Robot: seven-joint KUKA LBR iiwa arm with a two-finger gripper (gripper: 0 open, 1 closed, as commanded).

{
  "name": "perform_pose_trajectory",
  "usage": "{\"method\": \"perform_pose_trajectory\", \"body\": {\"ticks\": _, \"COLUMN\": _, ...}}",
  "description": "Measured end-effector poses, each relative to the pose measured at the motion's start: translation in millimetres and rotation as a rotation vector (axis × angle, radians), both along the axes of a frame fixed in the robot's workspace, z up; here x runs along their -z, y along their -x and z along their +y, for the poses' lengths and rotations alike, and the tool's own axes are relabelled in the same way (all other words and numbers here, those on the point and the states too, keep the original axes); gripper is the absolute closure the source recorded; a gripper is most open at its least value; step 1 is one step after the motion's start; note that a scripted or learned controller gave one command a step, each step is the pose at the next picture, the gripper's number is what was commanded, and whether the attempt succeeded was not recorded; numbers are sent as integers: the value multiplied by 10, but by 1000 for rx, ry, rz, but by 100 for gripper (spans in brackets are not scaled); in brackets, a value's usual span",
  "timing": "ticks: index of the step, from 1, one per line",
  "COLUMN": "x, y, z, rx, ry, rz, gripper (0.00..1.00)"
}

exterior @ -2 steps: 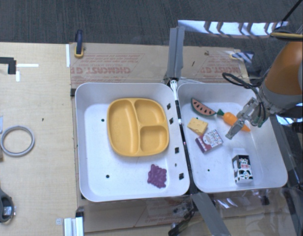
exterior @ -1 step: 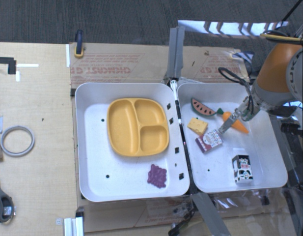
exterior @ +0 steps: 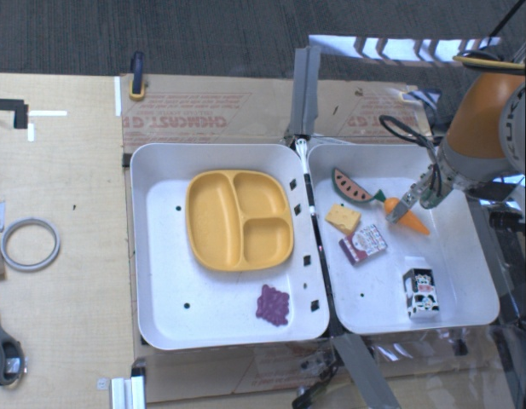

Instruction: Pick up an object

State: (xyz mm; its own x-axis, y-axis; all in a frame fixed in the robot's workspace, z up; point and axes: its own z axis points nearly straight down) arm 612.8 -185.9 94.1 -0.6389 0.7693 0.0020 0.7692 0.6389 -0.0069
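Observation:
The right bin [exterior: 467, 309] holds several small items. Among them are a watermelon slice [exterior: 352, 187], a yellow cheese wedge [exterior: 343, 219], a red and white packet [exterior: 364, 244], an orange carrot [exterior: 413, 221] and a small cow-patterned carton [exterior: 421, 293]. My gripper [exterior: 401, 212] reaches in from the right and is lowered right over the carrot's left end, touching or nearly touching it. The carrot still lies on the bin floor.
The left bin [exterior: 156, 254] holds a yellow divided plate [exterior: 239, 220] and a purple bunch of grapes [exterior: 274, 305]. A ridge [exterior: 309, 228] separates the two bins. On the bench to the left lies a grey ring [exterior: 28, 244].

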Motion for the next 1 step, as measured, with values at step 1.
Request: {"method": "perform_pose_trajectory", "body": {"ticks": 1, "x": -1053, "y": 605, "z": 546, "rx": -28, "ry": -2, "rz": -2, "gripper": 100}}
